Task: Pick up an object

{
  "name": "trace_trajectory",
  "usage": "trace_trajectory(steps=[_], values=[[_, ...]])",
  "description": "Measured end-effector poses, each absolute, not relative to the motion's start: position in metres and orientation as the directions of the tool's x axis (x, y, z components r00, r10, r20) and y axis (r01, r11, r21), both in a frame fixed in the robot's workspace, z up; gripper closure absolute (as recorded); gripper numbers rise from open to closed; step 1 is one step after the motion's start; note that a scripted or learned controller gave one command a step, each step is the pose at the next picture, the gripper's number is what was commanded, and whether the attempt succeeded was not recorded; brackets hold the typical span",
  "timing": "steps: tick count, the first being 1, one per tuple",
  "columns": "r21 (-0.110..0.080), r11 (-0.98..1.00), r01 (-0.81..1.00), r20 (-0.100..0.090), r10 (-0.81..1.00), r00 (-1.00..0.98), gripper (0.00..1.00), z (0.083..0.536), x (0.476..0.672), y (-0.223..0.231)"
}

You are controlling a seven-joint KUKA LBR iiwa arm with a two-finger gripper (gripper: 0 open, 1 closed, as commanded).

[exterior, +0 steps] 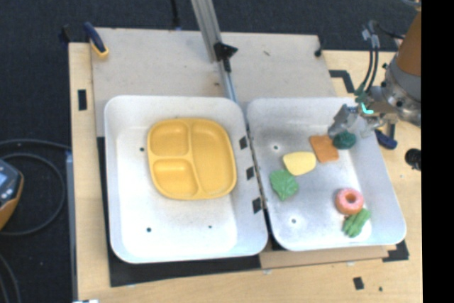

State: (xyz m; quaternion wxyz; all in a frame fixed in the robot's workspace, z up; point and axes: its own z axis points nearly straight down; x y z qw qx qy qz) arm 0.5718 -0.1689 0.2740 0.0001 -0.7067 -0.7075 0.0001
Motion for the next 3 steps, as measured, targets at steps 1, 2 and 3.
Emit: trace_trajectory(steps=[1, 2, 3], values=[[0.002, 0.001, 1.000, 0.000, 1.000, -0.001, 0.00, 0.275, 0.572, -0.169], [-0.002, 0.001, 1.000, -0.001, 1.000, -0.001, 0.00, 0.231, 0.573, -0.175], [-0.003, 0.000, 1.000, 0.000, 1.000, 0.000, 0.00, 0.180, 0.573, -0.165]])
